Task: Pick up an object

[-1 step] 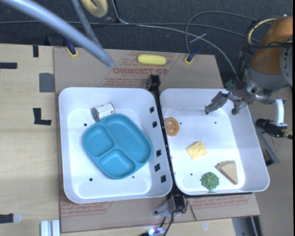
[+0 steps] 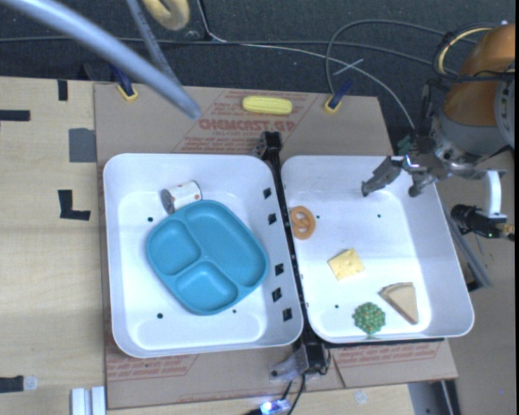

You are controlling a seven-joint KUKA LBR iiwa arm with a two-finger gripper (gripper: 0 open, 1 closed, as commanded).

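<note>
My gripper [image 2: 389, 188] hangs over the back right part of the right bin [image 2: 444, 258], open, with nothing between its fingers. Below it in that bin lie an orange pretzel [image 2: 302, 221] by the left wall, a yellow cheese cube [image 2: 346, 264] in the middle, a green broccoli floret [image 2: 369, 317] at the front, and a tan bread wedge [image 2: 402, 301] beside it. The gripper is well apart from all of them.
The left bin [image 2: 114, 232] holds a blue divided plate [image 2: 207, 255] and a small white can [image 2: 182, 195] lying behind it. A yellow banana-like piece [image 2: 266, 105] rests on the cardboard behind the bins. Cables run across the dark backdrop.
</note>
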